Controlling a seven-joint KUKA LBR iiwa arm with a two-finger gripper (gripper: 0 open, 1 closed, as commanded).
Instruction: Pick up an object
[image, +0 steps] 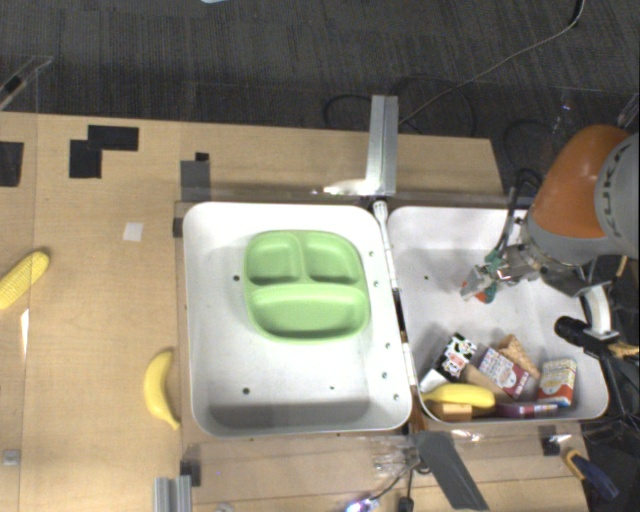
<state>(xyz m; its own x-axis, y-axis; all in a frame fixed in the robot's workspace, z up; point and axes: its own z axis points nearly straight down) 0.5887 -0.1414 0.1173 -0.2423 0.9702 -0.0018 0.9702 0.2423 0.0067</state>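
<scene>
Care in choosing a target matters here: the tool hangs in the right bin, upper right of frame, while the objects crowd the bin's lower edge. Whether it grips anything I cannot tell; aim for an outlying piece.

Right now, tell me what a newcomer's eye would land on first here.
The green divided plate in the middle of the left bin stands out first. Next, the arm's orange band at the right, with the gripper over the right bin, above a pile of small items at the near edge.
</scene>
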